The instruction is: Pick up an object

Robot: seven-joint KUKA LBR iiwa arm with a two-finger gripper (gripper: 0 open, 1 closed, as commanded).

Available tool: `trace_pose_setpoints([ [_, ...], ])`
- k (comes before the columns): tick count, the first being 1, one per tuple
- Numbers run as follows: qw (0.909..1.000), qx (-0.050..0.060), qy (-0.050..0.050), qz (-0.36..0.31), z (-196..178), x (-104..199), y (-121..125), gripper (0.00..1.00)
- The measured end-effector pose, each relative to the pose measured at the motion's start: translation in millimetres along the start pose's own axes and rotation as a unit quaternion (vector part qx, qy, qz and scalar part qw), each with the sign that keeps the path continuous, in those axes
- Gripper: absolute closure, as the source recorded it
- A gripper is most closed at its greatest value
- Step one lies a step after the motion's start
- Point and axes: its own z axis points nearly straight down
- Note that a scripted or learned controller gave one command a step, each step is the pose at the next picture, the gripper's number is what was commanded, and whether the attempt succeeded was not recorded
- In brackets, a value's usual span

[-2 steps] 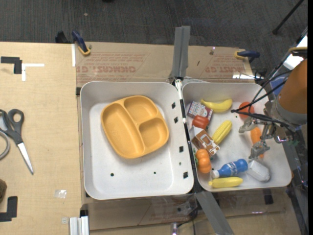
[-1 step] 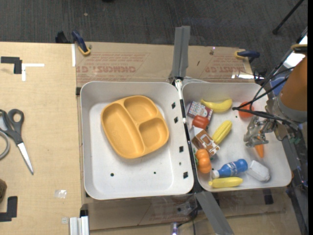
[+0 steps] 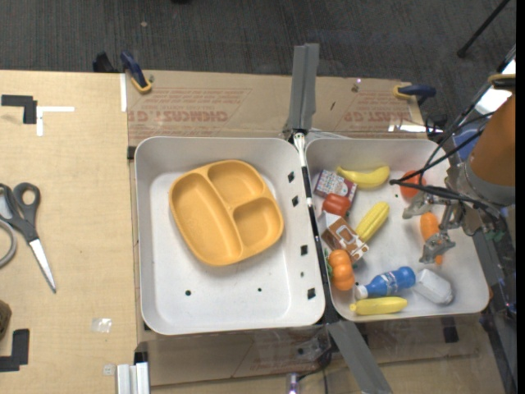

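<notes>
My gripper (image 3: 440, 235) is low over the right side of the right bin (image 3: 394, 143), right over an orange carrot-like toy (image 3: 428, 223) that it partly hides. Around it in that bin lie a yellow banana (image 3: 365, 175), a corn cob (image 3: 371, 220), a red-and-white box (image 3: 335, 185), a brown box (image 3: 344, 239), an orange toy vegetable (image 3: 341, 272), a blue-and-white bottle (image 3: 389, 282), a long yellow toy (image 3: 379, 305) and a white object (image 3: 435, 286). The gripper's metal parts and cables hide how it meets the carrot.
The left bin (image 3: 156, 245) holds an orange divided plate (image 3: 225, 211). A grey bar (image 3: 303, 89) stands at the back between the bins. Scissors (image 3: 29, 228) lie on the bench at far left. The arm (image 3: 496, 150) comes in at the right edge.
</notes>
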Motion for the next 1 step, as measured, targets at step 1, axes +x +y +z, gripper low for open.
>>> trace_pose_setpoints([
  [1, 1.0, 0.001, -0.002, -0.001, -10.2, -2.0, -0.4, 1.0],
])
